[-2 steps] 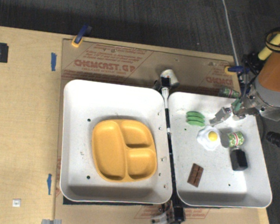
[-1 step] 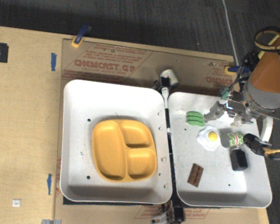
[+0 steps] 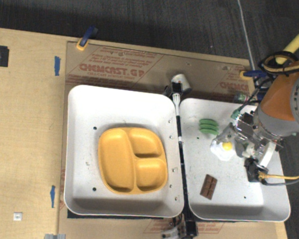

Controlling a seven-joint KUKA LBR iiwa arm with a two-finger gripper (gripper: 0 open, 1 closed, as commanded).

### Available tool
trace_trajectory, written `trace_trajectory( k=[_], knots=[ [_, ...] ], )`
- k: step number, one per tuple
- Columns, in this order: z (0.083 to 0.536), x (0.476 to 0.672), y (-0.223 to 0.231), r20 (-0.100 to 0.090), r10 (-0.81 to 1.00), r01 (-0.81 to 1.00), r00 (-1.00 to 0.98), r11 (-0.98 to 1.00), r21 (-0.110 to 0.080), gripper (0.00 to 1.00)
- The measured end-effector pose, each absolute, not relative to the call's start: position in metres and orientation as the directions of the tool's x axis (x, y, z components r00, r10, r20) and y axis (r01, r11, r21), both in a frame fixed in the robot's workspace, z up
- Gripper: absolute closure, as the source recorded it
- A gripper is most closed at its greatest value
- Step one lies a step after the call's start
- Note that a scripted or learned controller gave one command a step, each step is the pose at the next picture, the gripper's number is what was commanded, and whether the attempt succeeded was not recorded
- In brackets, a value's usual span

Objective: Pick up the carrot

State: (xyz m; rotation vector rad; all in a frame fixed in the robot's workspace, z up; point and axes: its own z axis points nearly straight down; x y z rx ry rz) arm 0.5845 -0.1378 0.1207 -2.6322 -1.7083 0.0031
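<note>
Carrot is the thing I want, but I cannot pick it out for sure from up here. Something orange pokes out at the far left edge of the desk [image 3: 21,129], well away from both bins, and it is cut off, so I cannot tell if that is the carrot. A small pale yellow and white thing [image 3: 223,149] lies in the right bin [image 3: 273,209], just beside the arm's tip, and I cannot tell what that is either.

My end effector [image 3: 247,145] hangs low over the right bin, near that pale thing. I cannot tell how it is set, and I see nothing held in it. So I judge the pick is not done yet.

Also in the right bin are a green ridged piece [image 3: 208,127] and a brown bar [image 3: 209,187], both lying apart from the arm. The left bin [image 3: 87,104] holds a yellow tray [image 3: 132,158] with three parts.

What is left, I think, is all of it: find the carrot, close on it, lift it
</note>
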Motion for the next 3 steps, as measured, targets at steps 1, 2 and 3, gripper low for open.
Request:
trace_trajectory(
  k=[1, 2, 3],
  knots=[
    [0.087, 0.561, -0.154, 0.002, 0.860, 0.860, 0.511, -0.511, -0.002, 0.00],
    [0.139, 0.518, -0.112, 0.000, 0.805, 0.805, 0.593, -0.593, -0.005, 0.00],
    [0.149, 0.518, -0.112, 0.000, 0.805, 0.805, 0.594, -0.594, -0.005, 1.00]
  ],
)
